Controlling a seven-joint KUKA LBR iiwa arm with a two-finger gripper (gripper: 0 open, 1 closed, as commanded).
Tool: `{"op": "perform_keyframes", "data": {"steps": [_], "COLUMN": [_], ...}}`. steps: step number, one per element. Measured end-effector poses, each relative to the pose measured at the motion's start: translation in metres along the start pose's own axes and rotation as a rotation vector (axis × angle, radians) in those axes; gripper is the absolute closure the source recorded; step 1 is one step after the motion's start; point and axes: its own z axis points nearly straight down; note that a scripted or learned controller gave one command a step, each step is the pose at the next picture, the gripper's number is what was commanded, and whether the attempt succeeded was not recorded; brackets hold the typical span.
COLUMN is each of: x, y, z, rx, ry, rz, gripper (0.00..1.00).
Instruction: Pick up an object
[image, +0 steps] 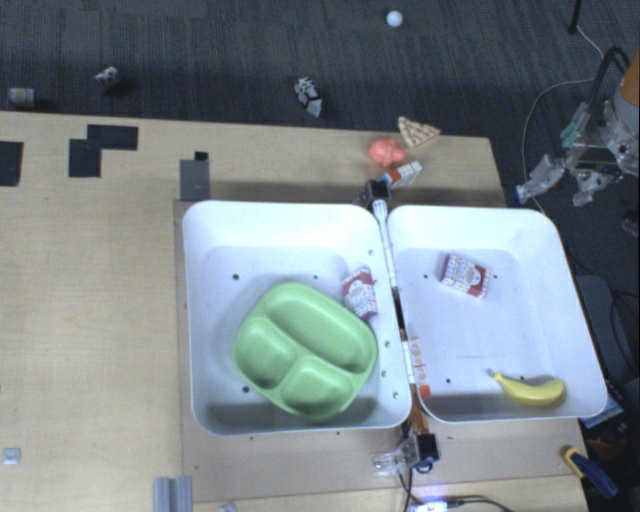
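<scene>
A single yellow banana (528, 388), curved and smooth, is seen nearest the camera in the right bin (570, 300), well below the gripper (565, 180) and slightly to its left. One green plate (305, 347), glossy, rounded and moulded into three compartments, is laid in the left bin (200, 300), far to the gripper's left and below it. Two bins are counted, both white, shallow and smooth, with rounded corners, set touching side by side on a pale wooden bench (90, 320).

Two red-and-white packets are counted. A crinkled packet (360, 293) is tucked against the plate's far right edge, and a flat rectangular packet (464, 275) is placed on the right bin's floor, below the gripper and to its left, well apart from the banana.

Beyond the bins, left of the gripper, three small things are grouped on the bench: a pink rounded lump (386, 152), a tan triangular piece (418, 131) and a small tube (403, 175).

The gripper is held outside the right bin, past its far right corner, over dark carpet. Nothing is seen grasped; whether it is released or clenched cannot be told.
</scene>
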Motion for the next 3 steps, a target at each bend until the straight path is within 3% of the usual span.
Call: {"op": "perform_keyframes", "data": {"steps": [1,2,3], "x": [0.002,0.031,0.085], "y": [-0.002,-0.044,-0.030], "z": [0.166,0.178,0.178], "rx": [0.006,0.002,0.001], "ry": [0.005,0.001,0.002], "rz": [0.000,0.002,-0.001], "gripper": [0.00,0.00,0.00]}}
